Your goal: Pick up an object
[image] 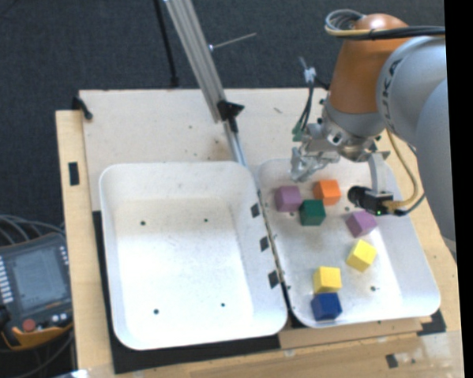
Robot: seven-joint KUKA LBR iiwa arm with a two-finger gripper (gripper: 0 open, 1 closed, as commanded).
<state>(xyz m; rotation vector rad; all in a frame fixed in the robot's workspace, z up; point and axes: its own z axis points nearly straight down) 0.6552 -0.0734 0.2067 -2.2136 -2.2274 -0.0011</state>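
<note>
The gripper (304,170) hangs at upper right of the frame, just above the purple cube (288,198), positioned for descent; its closure state cannot be determined.

Arm (388,66) reaching from right, tool (305,166) pointing down.

- The pincer (305,166) hangs over the right bin (419,273), near the bin's back edge.
- Just beside it sit a purple block (287,198), an orange block (327,190) and a green block (312,213).
</note>
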